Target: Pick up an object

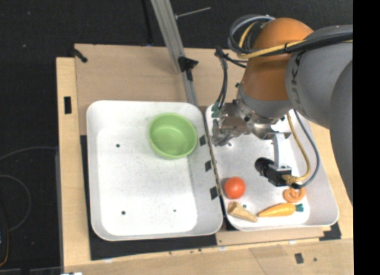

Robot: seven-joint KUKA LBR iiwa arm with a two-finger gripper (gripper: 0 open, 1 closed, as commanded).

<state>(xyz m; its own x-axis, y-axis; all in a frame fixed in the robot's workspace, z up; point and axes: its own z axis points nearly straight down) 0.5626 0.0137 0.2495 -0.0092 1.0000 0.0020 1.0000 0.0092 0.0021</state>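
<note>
While the grey arm [323,72] reaches in from 3 o'clock, its gripper [222,130] hangs over the 11 o'clock corner of the right bin [244,156]; whether it is open or closed cannot be told. The left bin [136,199] holds a green bowl [173,136] toward 1 o'clock, and the right bin holds a carrot [278,210] at 5 o'clock, a red tomato [234,187] at 7 o'clock and a tan wedge [242,212] just below it.

Not much of the right bin [246,161] to go on

The arm [279,84] covers the far part of it and runs off the right edge. The metal pole [169,24] is cut off at the top, and the tan lump [242,211] by the carrot [276,210] is too small to name.
</note>
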